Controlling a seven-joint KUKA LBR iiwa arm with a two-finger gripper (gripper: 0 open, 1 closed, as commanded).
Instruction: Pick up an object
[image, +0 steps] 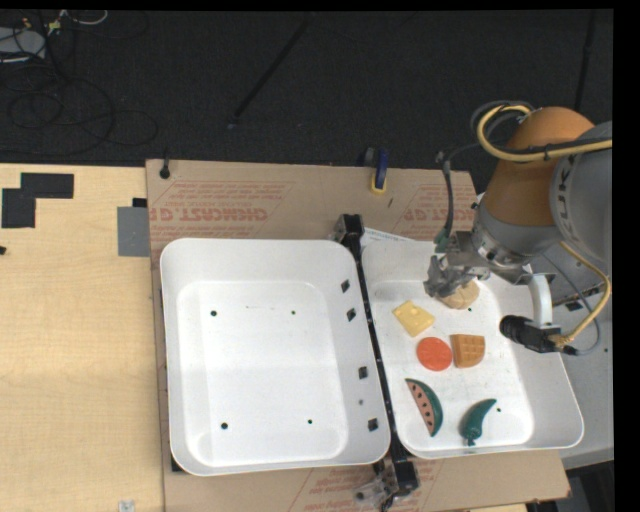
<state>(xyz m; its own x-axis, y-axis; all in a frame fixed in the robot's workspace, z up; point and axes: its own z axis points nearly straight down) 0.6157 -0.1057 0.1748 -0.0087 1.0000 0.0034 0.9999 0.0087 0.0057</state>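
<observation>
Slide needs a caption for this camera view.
Pincer down on a tan piece in the right bin, toy foods nearby.

Lettering under my bins

Red print on the cardboard sheet (262, 203) — upside down, too blurred for me to read.

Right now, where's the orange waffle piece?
The orange waffle piece lies in the right bin, near its middle, directly right of the red disc and below the gripper.

Left bin (190, 300) floor is bare, wide open for passage. Right bin (545, 400) is crowded mid-floor: cheese wedge (413, 318), red disc (433, 354), waffle (467, 350), watermelon slice (425, 404), possibly a green pepper (477, 419); narrow gaps between.
</observation>
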